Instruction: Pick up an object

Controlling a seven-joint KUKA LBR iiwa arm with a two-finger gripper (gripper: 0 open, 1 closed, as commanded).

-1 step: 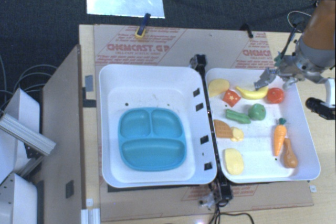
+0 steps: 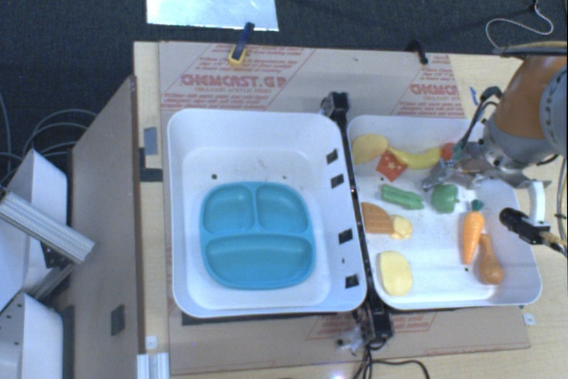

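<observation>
Green toy [image 2: 444, 198] | under hand [image 2: 441, 179], grip unclear | board [image 2: 232, 81] reads "CHEMCAST"

Arm in from the right, hand [image 2: 441, 180] low in the right bin [image 2: 524, 280], right by the green toy [image 2: 444, 198]; blue tray [image 2: 257, 235] sits in the left bin [image 2: 191, 191].

Blue divided plate [image 2: 257, 235] in left bin [image 2: 191, 133].

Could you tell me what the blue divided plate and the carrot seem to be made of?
Blue divided plate: probably moulded plastic, with uniform colour, a soft sheen and rounded compartment ridges.
Carrot: likely a plastic toy, with flat, even orange and a smooth surface; rubber or foam cannot be excluded.
</observation>
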